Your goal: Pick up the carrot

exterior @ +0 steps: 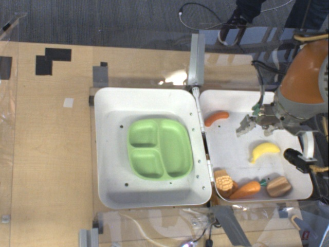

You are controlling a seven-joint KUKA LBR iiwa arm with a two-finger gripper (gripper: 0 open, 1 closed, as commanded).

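A: Two white bins side by side on the wooden bench [46, 153]. Left bin [110, 189] holds a green divided plate [159, 148], three compartments, lying flat near the middle.

B: And the right bin [226, 99]?

A: Five items. The carrot [245, 190] lies at the near edge, orange with a bit of green top at its right end, tilted slightly. A ridged tan pastry-like piece [223, 181] touches its left end. A brown bread-like piece [278, 187] sits just to its right. A banana [264, 151] lies above those, toward the bin's middle right. A reddish sausage [216, 117] lies near the far left corner.

B: The arm?

A: It reaches in from the right, orange band [304, 76] above the grey wrist. The gripper [249, 125] hangs over the upper middle of the right bin, between sausage and banana, well apart from the carrot.

B: Fingers?

A: They look parted a little, pointing left and down, with nothing between them. The carrot rests untouched on the bin floor.
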